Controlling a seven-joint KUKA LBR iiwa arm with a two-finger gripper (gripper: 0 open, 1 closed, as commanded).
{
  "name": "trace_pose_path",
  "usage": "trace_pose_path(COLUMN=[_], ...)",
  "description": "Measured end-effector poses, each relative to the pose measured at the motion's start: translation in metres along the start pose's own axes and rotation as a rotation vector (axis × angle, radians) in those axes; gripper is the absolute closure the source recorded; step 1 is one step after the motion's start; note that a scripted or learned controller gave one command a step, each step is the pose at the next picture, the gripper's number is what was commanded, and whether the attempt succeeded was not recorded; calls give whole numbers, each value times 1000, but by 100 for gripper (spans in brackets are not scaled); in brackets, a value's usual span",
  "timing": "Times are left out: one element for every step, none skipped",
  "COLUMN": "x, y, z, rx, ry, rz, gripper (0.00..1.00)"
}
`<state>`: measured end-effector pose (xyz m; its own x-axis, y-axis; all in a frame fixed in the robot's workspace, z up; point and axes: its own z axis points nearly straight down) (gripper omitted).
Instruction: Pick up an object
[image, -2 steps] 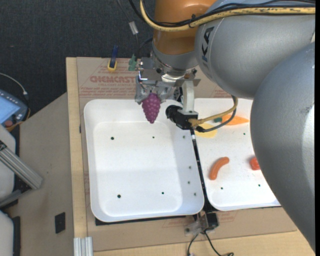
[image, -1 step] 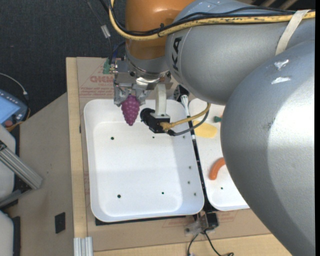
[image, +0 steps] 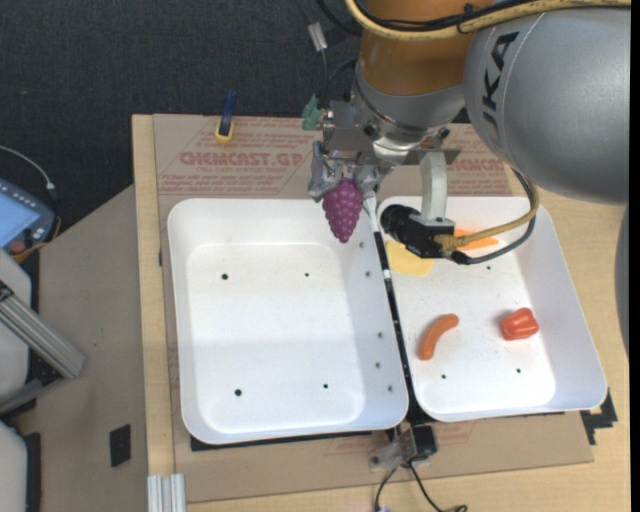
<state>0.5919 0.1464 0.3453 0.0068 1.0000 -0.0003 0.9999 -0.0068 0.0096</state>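
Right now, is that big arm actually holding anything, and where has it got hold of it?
Yes: the gripper holds a purple bunch of grapes by its top end; the bunch hangs below the fingers, over the edge of the left bin.

A robotics lab: KUKA arm (image: 560, 90) over white bins (image: 270, 320).

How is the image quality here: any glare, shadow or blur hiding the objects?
Camera view: even light, white bins bright but not washed out; the arm looms large and soft-edged; the gripper casts little shadow; grapes, sausage and red pepper read sharply.
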Motion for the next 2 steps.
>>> trace_pose_path(x=[46, 80], y=[37, 74], z=[3, 32], rx=[5, 9], ry=[1, 1], rz=[-10, -9], gripper=[100, 100])
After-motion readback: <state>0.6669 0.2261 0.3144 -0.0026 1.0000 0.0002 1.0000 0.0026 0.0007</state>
